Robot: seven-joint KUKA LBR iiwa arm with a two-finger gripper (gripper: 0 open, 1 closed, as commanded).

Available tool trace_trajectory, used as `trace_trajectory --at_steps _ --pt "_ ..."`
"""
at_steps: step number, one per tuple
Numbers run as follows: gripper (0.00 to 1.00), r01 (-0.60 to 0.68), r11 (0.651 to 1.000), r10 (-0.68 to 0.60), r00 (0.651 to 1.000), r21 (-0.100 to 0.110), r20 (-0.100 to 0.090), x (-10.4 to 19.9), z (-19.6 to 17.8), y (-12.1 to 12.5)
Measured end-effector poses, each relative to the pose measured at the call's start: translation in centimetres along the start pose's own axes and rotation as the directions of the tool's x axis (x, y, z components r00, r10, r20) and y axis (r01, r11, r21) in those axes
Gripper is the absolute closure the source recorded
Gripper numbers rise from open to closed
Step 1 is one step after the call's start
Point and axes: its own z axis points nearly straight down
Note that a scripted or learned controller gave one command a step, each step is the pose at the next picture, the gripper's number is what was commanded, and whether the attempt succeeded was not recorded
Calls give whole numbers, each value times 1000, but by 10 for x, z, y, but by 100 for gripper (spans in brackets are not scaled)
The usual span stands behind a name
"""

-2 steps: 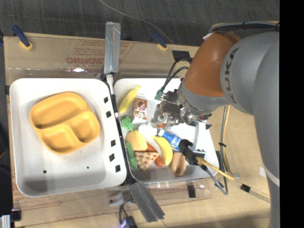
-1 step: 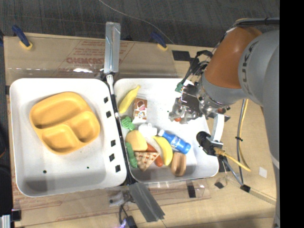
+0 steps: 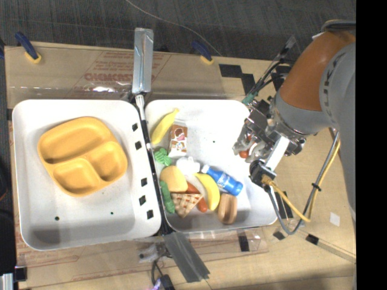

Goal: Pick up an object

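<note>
Over the right edge of the right bin, the gripper hangs from the grey arm with its orange band; a small reddish thing shows right at its tip, but I cannot tell from here whether the gripper is clenched on it or released. Everything else for picking lies crowded along the left and lower part of that bin, well apart from the gripper. A yellow banana lies tilted near the divider, with a small brown-and-white packet just beside it. Below them sit a green piece, a bun-like piece and a second banana. A blue bottle with a white cap lies on its side, pointing toward the bin's middle. A waffle cone and a hot dog rest nearest the front wall. In the left bin a yellow divided tray sits upright. Both bins rest on the table.
</note>
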Motion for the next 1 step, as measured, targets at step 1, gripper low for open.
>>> trace_trajectory --at_steps 1 --pt "100 -320 947 320 947 2 3 -40 35 66"
